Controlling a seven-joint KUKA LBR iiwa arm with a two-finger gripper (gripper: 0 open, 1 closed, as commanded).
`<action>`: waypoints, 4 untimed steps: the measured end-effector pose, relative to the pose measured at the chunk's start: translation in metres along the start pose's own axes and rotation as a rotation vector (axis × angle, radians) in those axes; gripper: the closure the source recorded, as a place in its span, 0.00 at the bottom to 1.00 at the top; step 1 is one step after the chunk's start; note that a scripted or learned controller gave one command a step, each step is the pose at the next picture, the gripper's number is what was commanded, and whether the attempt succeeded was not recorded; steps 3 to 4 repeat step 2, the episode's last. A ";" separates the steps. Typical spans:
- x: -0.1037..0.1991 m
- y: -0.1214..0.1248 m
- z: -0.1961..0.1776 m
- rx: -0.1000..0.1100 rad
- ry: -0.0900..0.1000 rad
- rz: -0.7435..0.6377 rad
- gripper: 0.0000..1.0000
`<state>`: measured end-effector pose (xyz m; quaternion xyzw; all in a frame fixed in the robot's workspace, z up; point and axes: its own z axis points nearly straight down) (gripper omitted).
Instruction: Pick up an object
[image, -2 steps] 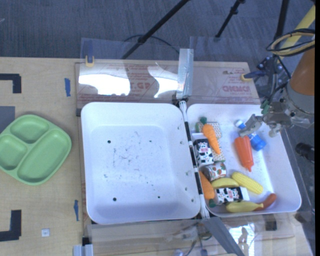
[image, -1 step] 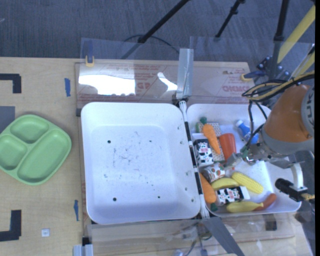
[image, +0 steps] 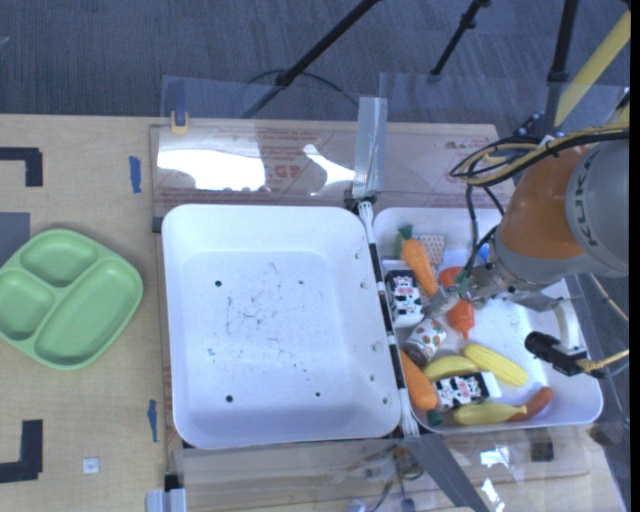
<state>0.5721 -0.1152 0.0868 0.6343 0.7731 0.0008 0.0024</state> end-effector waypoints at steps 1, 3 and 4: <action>-0.004 0.000 -0.012 -0.004 -0.007 0.004 1.00; 0.084 -0.007 -0.098 0.003 0.003 -0.013 1.00; 0.084 -0.007 -0.098 0.003 0.003 -0.013 1.00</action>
